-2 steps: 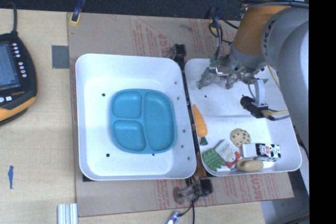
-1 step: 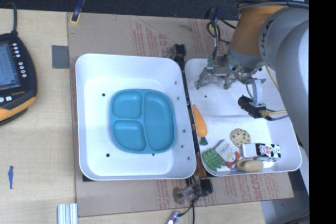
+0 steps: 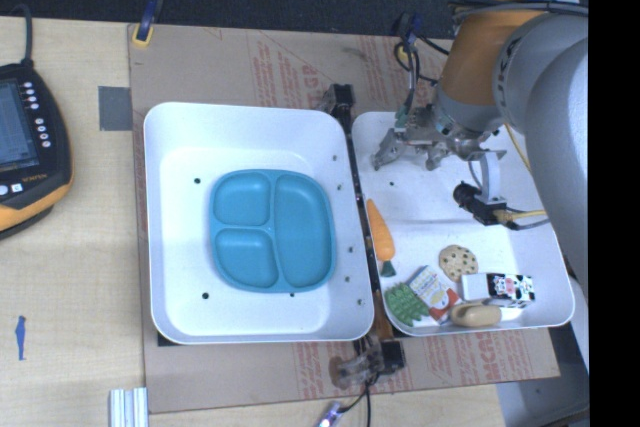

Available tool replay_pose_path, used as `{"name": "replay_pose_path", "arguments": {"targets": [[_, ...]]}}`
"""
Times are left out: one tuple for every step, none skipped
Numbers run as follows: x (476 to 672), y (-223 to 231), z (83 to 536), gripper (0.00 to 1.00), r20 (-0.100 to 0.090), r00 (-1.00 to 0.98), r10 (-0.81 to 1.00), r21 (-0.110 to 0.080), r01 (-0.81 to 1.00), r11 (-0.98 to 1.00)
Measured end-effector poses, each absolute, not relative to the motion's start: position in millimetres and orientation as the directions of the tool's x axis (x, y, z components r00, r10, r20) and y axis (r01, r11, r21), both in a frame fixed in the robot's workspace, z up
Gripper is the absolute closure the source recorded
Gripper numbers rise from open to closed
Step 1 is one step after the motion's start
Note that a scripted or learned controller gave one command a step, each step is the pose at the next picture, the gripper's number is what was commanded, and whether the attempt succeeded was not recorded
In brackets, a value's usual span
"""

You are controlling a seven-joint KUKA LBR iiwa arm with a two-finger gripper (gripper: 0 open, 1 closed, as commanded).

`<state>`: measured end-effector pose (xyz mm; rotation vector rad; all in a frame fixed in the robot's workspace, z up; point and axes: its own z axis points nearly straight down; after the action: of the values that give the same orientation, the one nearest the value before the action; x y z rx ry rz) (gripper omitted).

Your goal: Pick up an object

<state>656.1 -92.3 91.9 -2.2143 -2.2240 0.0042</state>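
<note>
Claw [image 3: 405,153] over right bin [image 3: 425,205], one carrot [image 3: 379,229], one cookie [image 3: 457,261]

From my remote seat I note the arm [image 3: 545,105]: smooth grey rounded casing, a broad orange band [image 3: 480,45] above the wrist. Blue and dark cables [image 3: 408,45] loop beside it. The gripper [image 3: 410,153] is bare grey metal with thin angular linkages.

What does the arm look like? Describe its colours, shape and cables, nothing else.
The arm is thick, rounded and light grey, with an orange band above the wrist. Below that sits a grey metal pincer with thin prongs. Dark cables run beside the wrist.
</note>
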Motion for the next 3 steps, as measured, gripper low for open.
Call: {"name": "replay_pose_path", "arguments": {"targets": [[656.1, -93.4, 91.9, 0.0, 0.0, -0.003, 1.0, -0.004, 1.0, 0.003], [656.2, -95.7, 92.0, 0.0, 0.0, -0.003, 1.0, -0.003, 1.0, 0.003], [651.4, -95.0, 91.8, 0.0, 0.0, -0.003, 1.0, -0.006, 1.0, 0.003]]}}
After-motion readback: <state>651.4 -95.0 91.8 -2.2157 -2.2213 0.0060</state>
